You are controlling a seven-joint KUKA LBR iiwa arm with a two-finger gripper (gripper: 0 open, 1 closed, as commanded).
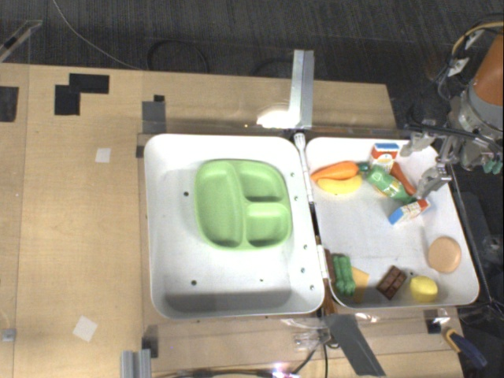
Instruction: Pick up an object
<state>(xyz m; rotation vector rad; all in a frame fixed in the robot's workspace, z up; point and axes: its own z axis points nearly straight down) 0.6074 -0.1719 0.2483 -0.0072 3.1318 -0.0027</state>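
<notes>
My wooden bench (pixel 71 235) is bearing two white bins: the left bin (pixel 169 290) and the right bin (pixel 465 290), sitting side by side.

The arm (pixel 482 93) leans in, wrist bent downward. Below the wrist hangs the gripper (pixel 435 176), tilted; nothing visible sits between its tips.

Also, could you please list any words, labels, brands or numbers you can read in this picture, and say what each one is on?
None can be read.
The small carton with a blue and red top has printing too blurred to read.
The blue and white packet near the gripper has markings too small to read.
</notes>
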